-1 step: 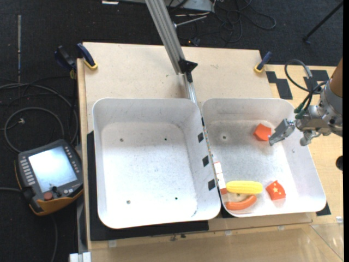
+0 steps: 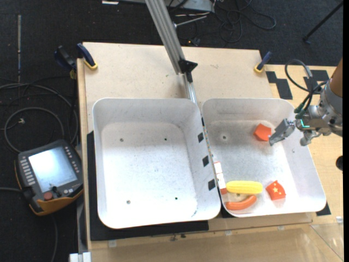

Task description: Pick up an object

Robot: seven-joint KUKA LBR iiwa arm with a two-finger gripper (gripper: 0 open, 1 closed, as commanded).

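Note the gripper (image 2: 292, 133): it hangs over the right bin (image 2: 305, 171), near that bin's far right side, w/ fingers spread apart and nothing between them. One finger (image 2: 280, 131) points toward the orange block (image 2: 263, 131), which lies just beside it on the bin floor, apart from it.

At the near edge of the same bin you'll see a yellow corn cob (image 2: 244, 187) touching an orange sausage (image 2: 240, 202), and a red block (image 2: 276, 190) just to their right. The left bin (image 2: 103, 124) sits alongside.
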